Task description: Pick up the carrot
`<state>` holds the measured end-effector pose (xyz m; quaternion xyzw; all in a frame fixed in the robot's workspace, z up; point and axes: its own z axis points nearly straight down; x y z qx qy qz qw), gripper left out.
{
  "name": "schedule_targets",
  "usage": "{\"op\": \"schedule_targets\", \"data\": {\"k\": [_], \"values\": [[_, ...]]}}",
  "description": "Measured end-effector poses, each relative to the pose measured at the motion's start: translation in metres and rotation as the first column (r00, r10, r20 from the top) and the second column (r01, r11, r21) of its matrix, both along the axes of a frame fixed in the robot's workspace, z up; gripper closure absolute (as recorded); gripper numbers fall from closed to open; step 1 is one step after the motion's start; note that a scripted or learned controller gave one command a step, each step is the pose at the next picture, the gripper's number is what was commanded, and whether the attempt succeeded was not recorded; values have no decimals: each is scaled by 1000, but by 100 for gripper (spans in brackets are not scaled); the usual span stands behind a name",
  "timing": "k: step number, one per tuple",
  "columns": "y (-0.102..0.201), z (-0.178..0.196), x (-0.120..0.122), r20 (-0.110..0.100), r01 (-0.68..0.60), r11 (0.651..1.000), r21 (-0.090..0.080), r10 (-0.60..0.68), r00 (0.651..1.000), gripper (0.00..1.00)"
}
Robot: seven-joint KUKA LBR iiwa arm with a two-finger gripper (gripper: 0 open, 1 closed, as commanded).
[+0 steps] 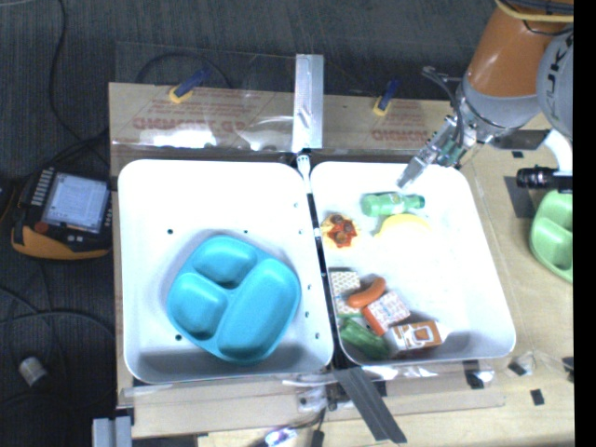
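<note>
Carrot: a small orange-red piece, which I take to be the carrot though the view is coarse, lying in the lower middle of the right bin, tilted, on top of a cluster of other items and well apart from the pincer.
Right bin: shallow and white, holding all the small items along its left and lower parts.
Pincer: hangs over the upper middle of the right bin, slanting down and to the left from the wrist; its thin fingers look pressed close together at the tip and nothing shows between them.
Arm: grey with an orange band, reaching in from the upper right corner.
Green bottle: lying on its side just below the pincer tip, close to it; whether they touch cannot be told.
Yellow piece: just below the green bottle, touching or nearly touching it.
Red and yellow item: by the right bin's left wall, left of the bottle.
Orange carton: just below and right of the carrot, beside a brown box.
Green item: at the bin's lower left, below the carrot.
Left bin: white, holding a blue divided tray that sits tilted in its lower middle.
Desk: pale surface under both bins, with a light green object at the right edge.
</note>
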<state>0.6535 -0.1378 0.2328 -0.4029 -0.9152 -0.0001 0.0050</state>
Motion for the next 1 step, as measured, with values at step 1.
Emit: {"op": "schedule_targets", "data": {"k": [1], "values": [[2, 6, 0, -3, -2, 1000, 4, 2, 1000, 100]]}}
